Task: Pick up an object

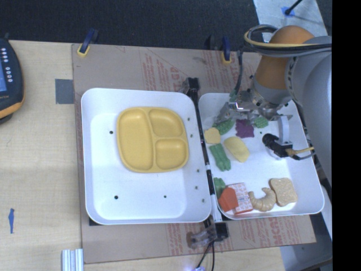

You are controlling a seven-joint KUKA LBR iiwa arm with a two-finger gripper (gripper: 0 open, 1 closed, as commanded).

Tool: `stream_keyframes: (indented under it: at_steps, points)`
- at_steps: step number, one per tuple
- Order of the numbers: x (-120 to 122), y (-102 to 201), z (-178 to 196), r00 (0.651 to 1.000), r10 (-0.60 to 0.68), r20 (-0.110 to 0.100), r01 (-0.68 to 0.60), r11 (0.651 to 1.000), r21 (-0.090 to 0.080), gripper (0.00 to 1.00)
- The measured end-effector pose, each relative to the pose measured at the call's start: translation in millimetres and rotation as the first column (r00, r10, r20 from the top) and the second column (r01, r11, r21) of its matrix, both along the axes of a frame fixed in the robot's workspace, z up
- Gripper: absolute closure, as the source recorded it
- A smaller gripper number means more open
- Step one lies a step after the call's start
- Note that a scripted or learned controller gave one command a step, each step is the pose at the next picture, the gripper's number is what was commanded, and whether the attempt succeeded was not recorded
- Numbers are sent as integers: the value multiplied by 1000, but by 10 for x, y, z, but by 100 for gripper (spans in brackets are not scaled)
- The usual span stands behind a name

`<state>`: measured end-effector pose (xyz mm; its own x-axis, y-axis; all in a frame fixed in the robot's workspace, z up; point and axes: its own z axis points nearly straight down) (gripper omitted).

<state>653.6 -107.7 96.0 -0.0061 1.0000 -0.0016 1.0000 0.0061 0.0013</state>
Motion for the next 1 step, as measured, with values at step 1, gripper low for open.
stream_keyframes:
  at_steps: [1]
  points:
    - [34, -417, 308, 1000, -5, 0, 5, 1000, -1, 0]
